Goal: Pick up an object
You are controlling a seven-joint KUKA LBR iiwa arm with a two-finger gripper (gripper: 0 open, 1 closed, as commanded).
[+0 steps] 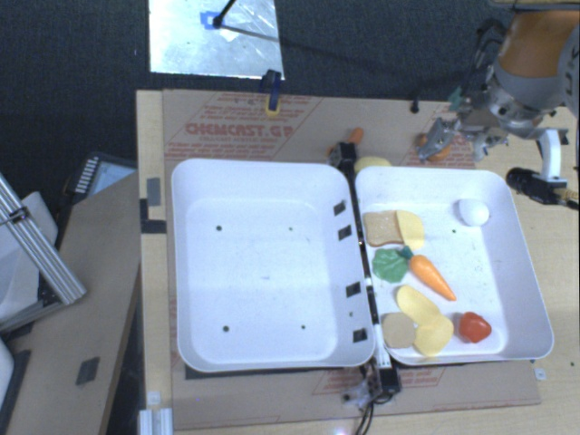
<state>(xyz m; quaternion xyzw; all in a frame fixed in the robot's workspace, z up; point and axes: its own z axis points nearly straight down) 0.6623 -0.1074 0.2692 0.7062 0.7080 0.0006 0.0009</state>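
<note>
Pre-grasp stage: tool (pixel 441 141) sits above the far rim of the right bin (pixel 521 243), nothing visibly between its fingers; can't tell if spread or closed. Candidates all in that bin: egg (pixel 472 212), carrot (pixel 432 277), tomato (pixel 473 327). Next: choose one, move over it, descend.

Even, bright light is washing the bins (pixel 263 175) pale; foil sheet (pixel 214 25) is glaring; picture is looking slightly soft.
</note>
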